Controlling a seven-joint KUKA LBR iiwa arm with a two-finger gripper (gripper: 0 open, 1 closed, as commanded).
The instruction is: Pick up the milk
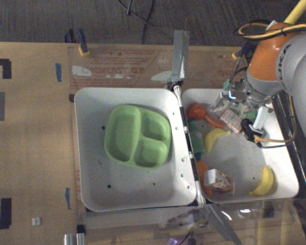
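While the grey arm with the orange band (275,60) hangs over the far end of the right-hand shallow white bin (283,152), its jaws (233,103) sit low, and whether they are apart or together I cannot tell. The small white and brown milk carton (219,180) lies at that bin's near edge, well apart from them, with a yellow banana (265,181) to its right.

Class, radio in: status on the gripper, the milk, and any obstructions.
Gripper low over right bin's far end. Milk carton at near edge, untouched. Carrot beside it; banana apart.
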